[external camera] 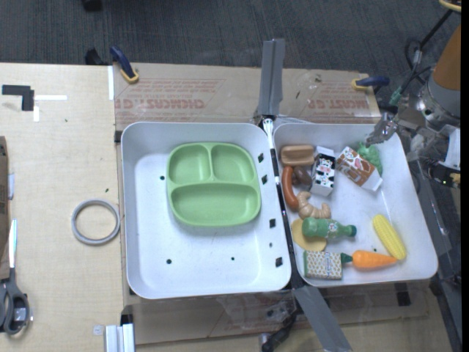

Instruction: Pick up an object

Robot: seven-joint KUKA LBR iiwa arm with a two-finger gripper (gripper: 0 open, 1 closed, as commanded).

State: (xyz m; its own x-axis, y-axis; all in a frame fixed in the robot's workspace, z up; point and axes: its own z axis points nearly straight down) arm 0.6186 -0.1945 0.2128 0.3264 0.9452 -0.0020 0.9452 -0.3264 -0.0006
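Note:
The right bin [414, 196] holds several toy foods. A brown bun [297, 153] and a red sausage [289, 185] lie at its left. A cow-patterned milk carton [323, 172] stands beside a red-and-white carton [358, 169]. Nearer the front are a green bottle [328, 229], a yellow corn cob [388, 235], an orange carrot [374, 259] and a small cracker box [323, 265]. My gripper [383, 129] hangs over the bin's far right corner, just above the red-and-white carton and a green leafy item [371, 154]. Nothing shows in its grasp.
The left bin [143, 218] carries a green divided plate [214, 183]. On the wooden bench to the left lie a grey tape ring [95, 221] and scissors [13, 303]. A grey metal post [272, 75] rises between the bins at the back. Clamps [124, 63] grip the cardboard edge.

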